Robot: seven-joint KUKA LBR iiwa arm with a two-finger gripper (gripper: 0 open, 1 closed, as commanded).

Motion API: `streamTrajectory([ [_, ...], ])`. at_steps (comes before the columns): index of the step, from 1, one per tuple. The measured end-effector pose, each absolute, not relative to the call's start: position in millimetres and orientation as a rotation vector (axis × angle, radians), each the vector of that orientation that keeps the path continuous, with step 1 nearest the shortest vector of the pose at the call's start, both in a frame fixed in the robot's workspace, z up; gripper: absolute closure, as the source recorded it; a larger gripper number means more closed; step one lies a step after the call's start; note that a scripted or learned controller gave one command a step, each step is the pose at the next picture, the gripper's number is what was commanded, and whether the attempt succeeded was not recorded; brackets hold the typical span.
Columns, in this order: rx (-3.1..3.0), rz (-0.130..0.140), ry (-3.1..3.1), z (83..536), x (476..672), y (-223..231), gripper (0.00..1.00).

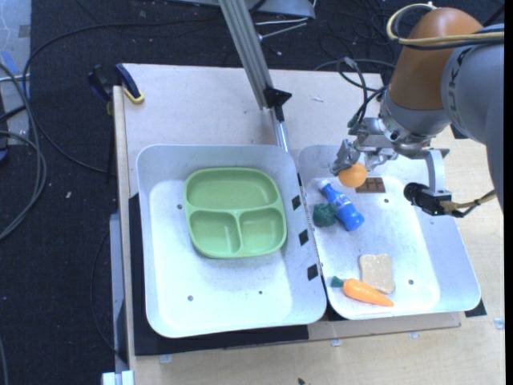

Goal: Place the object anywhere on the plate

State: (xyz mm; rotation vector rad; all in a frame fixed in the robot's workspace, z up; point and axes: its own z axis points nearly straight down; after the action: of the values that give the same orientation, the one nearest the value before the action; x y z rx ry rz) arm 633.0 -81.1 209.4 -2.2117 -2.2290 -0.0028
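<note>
A light green plate (236,212) with three compartments lies in the left bin (164,295), with nothing on it. Over the back of the right bin (449,279) my gripper (354,167) points down, shut on a small orange ball (353,176) that shows between its fingertips. The ball hangs just above the bin floor, about a hand's width to the right of the plate.
In the right bin lie a brown square (372,185) beside the ball, a blue bottle (343,207), a dark green lump (324,214), a slice of toast (377,273) and a carrot (365,292). A slanted metal pole (250,42) rises behind the bins.
</note>
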Motion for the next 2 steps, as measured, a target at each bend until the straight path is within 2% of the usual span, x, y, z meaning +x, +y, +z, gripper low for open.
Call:
streamTrajectory([
  [1, -2.211, -0.004, -2.23, 218.1, 627.7, -21.9, 1.0],
  [2, -2.212, -0.002, -2.229, 231.6, 614.0, 26.8, 1.0],
])
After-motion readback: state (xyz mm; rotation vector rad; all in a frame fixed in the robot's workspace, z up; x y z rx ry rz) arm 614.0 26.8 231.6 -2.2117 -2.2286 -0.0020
